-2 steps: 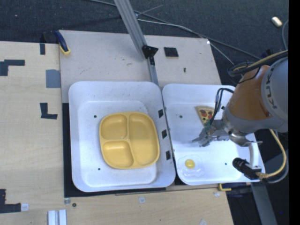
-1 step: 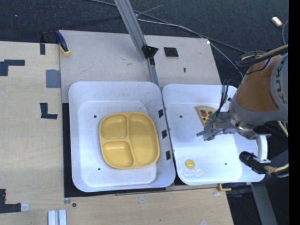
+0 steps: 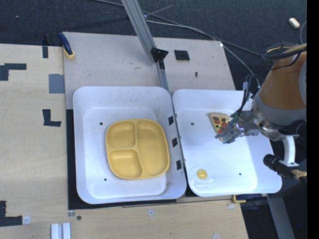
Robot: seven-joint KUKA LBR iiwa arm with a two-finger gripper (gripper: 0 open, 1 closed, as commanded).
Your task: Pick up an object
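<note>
Pizza-slice toy (image 3: 218, 121), triangular with a tan crust and red-dotted topping, is seen lying flat in the upper middle of the right white bin (image 3: 249, 180). The tool (image 3: 228, 133) of the grey arm is positioned at the slice's lower right corner, apparently touching it; whether it is apart or together cannot be told. A fried-egg toy (image 3: 202, 175), white with a yellow yolk, is found near the front wall of the same bin. A yellow plastic divided plate (image 3: 137, 148) is set in the left white bin (image 3: 87, 133) on the tabletop (image 3: 30, 133).
</note>
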